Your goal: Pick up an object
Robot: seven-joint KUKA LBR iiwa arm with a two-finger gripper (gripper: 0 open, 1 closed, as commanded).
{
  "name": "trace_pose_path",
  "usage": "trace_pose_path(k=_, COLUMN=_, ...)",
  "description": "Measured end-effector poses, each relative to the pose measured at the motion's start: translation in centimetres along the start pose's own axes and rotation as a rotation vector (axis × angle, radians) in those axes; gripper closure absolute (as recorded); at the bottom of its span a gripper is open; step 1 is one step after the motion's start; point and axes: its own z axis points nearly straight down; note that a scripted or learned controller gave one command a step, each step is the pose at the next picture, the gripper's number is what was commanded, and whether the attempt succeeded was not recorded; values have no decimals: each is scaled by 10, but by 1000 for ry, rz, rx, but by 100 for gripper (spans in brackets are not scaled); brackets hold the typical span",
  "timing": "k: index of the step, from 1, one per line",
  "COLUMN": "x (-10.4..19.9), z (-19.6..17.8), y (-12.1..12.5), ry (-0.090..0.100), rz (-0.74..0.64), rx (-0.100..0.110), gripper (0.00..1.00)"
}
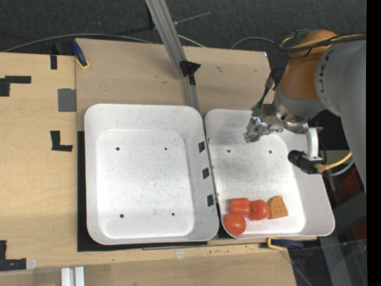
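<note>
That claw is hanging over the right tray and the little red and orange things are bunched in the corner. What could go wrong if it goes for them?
The claw hangs near the far end of the right tray, well away from the pieces, so it could close on nothing. The three red pieces and the orange block touch each other, so it may nudge neighbours or grab two. They also lie close to the tray's near rim, leaving little room to get around them.

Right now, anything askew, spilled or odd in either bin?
Nothing stands out. The red pieces and the tan waffle-like piece sit bunched at the near edge of the right bin, inside its rim. The gripper is over that bin's far end, apart from them. The left bin looks undamaged.
</note>
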Motion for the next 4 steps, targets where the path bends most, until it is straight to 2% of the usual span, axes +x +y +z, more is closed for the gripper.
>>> trace_pose_path(k=1, x=2, z=-43, y=1, ry=1, rz=0, rx=1, gripper=100)
trace_pose_path(k=2, x=3, z=-67, y=1, ry=1, rz=0, rx=2, gripper=100)
trace_pose_path(k=4, x=114, z=-50, y=13, ry=2, rz=-5, rx=7, gripper=100)
